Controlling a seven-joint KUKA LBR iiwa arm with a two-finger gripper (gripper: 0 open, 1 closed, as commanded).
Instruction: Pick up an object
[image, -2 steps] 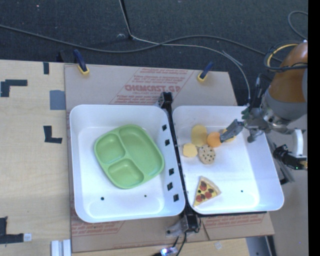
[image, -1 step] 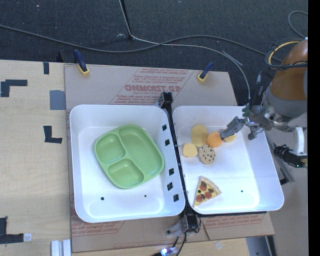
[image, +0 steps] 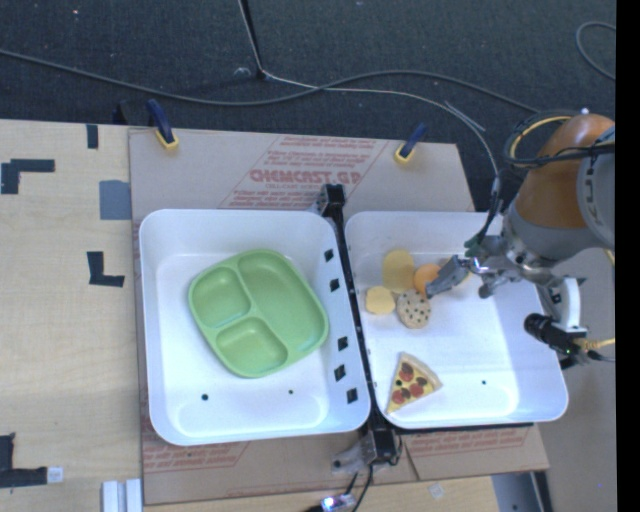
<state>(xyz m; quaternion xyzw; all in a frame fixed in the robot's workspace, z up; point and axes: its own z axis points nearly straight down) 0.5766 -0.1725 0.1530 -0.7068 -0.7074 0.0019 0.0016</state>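
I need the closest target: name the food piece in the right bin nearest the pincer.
The small orange piece, right at the pincer. The yellow pieces and cookie lie farther left; the pizza slice lies farthest.

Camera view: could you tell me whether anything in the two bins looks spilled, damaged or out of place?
Nothing stands out. The green tray lies flat in the left bin; the pizza slice and cookie lie intact in the right bin.
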